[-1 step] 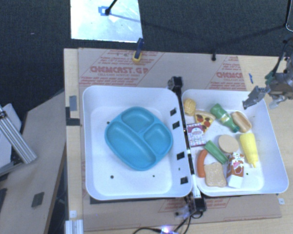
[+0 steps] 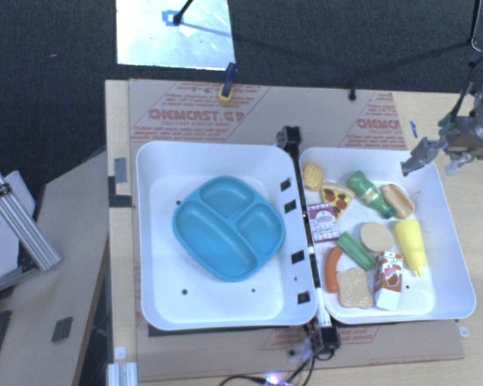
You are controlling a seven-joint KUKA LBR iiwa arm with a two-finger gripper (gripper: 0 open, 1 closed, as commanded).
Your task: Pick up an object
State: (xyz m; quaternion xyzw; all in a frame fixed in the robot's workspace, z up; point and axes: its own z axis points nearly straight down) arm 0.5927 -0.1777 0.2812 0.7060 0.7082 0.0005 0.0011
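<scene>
My pincer point(image 2: 435, 153) hangs at the upper right, above the far right corner of the right bin point(image 2: 455, 252). I can make out one grey finger jutting toward the left and down, and another part of the tool beside it, but whether the pincer is spread or pressed together I cannot tell. Nothing shows between its tips.

The things to pick lie in the right bin, crowded together. Nearest my pincer is a hot dog point(image 2: 398, 200), with a green bottle point(image 2: 369, 194) just left of it. A corn cob point(image 2: 312, 175) sits at the far left corner, and a pizza slice point(image 2: 336, 194) lies between the corn and the bottle. Below the pizza lies a small red and white card point(image 2: 323, 221). A yellow bottle point(image 2: 410, 245) lies along the right side, a round tan bun point(image 2: 377, 237) to its left. Lower down are a green pickle point(image 2: 356, 250), an orange carrot point(image 2: 332, 268), a slice of bread point(image 2: 355, 289) and a small carton point(image 2: 389, 281), all touching or nearly so.

The left bin point(image 2: 157, 240) holds a blue tray point(image 2: 228, 227) with three compartments, set askew near the middle.
</scene>
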